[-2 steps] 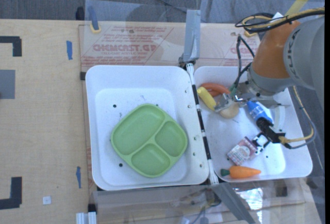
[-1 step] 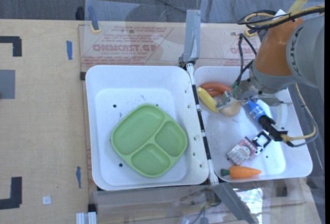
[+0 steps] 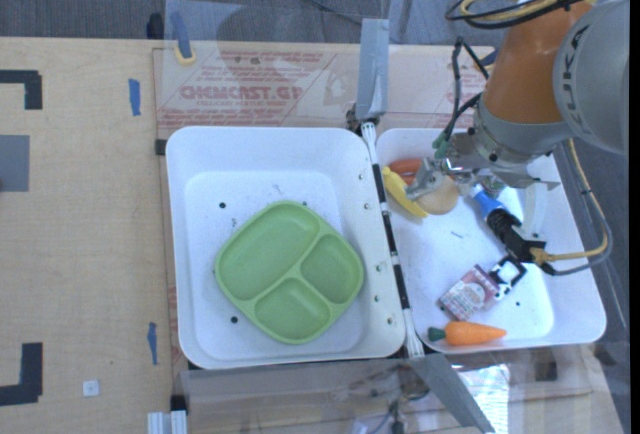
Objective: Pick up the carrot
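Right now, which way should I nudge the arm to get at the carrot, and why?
Probably toward the right bin's near edge: the carrot lies in its front corner, beside a small packet, while the gripper hovers over the banana at the far end.

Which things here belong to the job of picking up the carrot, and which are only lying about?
For the job:
carrot
gripper
right bin

Just lying about:
green plate
banana
small packet
left bin

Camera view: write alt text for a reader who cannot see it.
A small orange carrot with a green top lies at the near edge of the right white bin, while the grey-and-orange arm's gripper hovers at the far end. A green divided plate fills the left bin.
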Controlling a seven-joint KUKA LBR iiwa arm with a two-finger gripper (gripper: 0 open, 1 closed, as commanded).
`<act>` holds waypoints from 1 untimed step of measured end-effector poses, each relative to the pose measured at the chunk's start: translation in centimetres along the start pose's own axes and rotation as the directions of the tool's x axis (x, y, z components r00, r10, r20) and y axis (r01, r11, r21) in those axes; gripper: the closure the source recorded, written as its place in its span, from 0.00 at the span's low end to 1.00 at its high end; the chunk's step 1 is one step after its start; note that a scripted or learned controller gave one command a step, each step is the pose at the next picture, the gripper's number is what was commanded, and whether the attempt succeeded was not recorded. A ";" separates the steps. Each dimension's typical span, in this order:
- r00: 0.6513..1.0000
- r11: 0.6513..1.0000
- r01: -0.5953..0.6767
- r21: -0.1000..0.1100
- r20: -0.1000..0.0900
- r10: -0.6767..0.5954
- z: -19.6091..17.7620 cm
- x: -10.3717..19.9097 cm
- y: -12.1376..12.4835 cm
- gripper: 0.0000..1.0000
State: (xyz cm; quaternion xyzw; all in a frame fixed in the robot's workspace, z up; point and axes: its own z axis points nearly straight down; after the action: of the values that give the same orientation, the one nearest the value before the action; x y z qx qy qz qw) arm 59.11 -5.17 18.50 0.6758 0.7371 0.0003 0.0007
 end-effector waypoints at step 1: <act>0.980 0.980 0.199 0.003 -0.002 -0.199 0.1 3.5 -6.6 1.00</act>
State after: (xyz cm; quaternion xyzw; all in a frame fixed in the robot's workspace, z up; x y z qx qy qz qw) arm 52.27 -2.29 18.43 0.5985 0.8011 -0.0003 -0.0009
